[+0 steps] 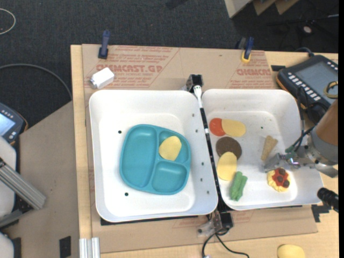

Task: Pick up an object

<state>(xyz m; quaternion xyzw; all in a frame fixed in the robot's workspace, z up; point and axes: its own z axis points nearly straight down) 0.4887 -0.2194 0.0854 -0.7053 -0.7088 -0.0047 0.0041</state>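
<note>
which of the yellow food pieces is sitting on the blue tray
The yellow piece in the left bin, resting in the divided blue tray; the other yellow pieces lie on the right bin's floor.

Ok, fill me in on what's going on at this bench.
A robot arm reaches in from the right over the right bin, its gripper low among toy food, just above a yellow-and-red piece and beside a tan wedge. Nothing is visibly held. The left bin holds a blue divided tray carrying one yellow piece.

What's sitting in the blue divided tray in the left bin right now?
One pale yellow oval piece lies in the blue divided plastic tray's upper right compartment, overlapping the divider ridge. The other compartments show bare blue. Whatever lies under that piece is covered.
</note>
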